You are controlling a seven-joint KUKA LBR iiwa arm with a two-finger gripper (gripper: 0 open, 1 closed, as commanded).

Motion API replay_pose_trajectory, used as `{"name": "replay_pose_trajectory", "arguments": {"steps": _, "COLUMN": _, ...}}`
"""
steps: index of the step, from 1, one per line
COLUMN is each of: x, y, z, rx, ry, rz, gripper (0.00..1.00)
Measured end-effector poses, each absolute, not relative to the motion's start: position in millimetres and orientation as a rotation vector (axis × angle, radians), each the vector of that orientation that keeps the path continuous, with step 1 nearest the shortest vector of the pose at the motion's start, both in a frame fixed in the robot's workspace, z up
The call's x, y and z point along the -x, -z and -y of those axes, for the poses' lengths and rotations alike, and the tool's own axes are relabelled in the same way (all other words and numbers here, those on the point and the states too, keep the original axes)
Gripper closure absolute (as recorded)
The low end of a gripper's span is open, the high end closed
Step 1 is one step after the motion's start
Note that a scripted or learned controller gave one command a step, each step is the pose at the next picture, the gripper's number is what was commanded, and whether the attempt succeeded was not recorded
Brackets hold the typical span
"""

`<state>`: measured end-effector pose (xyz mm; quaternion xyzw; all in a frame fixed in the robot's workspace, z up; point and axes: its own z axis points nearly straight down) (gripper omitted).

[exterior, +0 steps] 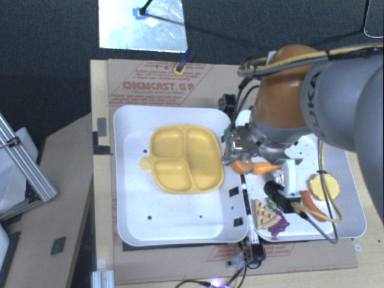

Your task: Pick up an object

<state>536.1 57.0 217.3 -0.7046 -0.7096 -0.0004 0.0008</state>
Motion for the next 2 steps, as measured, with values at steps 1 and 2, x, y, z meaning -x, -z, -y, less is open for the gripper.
{"name": "replay_pose_trajectory", "arguments": {"steps": 1, "x": -532.3, "y": -233.2, "z": -51.6, "rx": 2.221, "ry": 0.004, "rz": 2.224, "gripper": 1.0}}
{"name": "replay_pose_trajectory", "arguments": {"steps": 2, "x": -529.0, "y": -233.6, "z": -54.5, "rx": 2.217, "ry": 0.002, "rz": 2.225, "gripper": 1.0}}
